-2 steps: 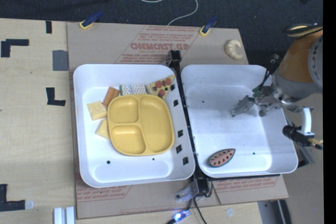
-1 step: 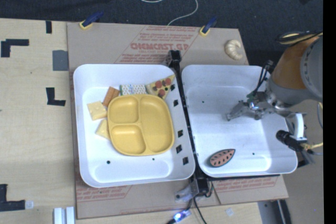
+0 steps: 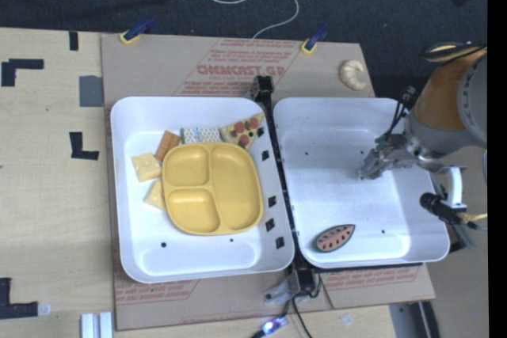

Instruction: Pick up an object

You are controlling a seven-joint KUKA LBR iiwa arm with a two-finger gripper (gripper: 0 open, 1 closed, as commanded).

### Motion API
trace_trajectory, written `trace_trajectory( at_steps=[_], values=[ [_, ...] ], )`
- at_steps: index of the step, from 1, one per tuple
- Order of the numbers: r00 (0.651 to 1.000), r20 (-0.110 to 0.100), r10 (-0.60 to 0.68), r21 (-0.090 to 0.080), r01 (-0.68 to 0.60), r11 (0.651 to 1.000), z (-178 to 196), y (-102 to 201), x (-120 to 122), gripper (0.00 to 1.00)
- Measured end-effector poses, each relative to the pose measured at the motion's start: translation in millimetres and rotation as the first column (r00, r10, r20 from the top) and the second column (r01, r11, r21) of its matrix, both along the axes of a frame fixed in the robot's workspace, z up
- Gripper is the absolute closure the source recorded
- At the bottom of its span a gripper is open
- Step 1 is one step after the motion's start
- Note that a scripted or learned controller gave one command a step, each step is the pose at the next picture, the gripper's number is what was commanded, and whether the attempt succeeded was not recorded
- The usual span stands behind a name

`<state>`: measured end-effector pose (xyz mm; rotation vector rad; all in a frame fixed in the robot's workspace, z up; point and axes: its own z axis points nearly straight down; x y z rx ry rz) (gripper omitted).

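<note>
The gripper (image 3: 371, 169) is hovering in the right bin (image 3: 400, 245), its opening impossible to tell; the brown leaf-shaped piece (image 3: 335, 237) is lying near the front wall, needing a centred descent.

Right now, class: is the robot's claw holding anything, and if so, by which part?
Nothing is held. The claw sits low over bare floor in the right bin, apart from the brown leaf-shaped object near the front wall.

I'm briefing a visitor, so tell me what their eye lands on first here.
First the big yellow divided plate, lying in the left bin atop small food pieces. Next the grey arm's gripper, low over the right bin, and a lone brown leaf-shaped piece near that bin's front edge.
</note>
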<state>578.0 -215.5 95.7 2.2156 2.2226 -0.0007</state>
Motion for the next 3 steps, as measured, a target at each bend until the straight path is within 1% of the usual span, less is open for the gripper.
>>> trace_trajectory(
  at_steps=[1, 2, 3],
  values=[
    [1.000, 0.003, -0.001, 0.002, 0.001, 1.000, 62, 4, 5, 1.00],
    [1.000, 0.002, -0.002, 0.002, 0.002, 1.000, 105, 2, 6, 1.00],
    [1.000, 0.000, -0.001, 0.003, 0.001, 1.000, 130, 3, 7, 1.00]
  ],
)
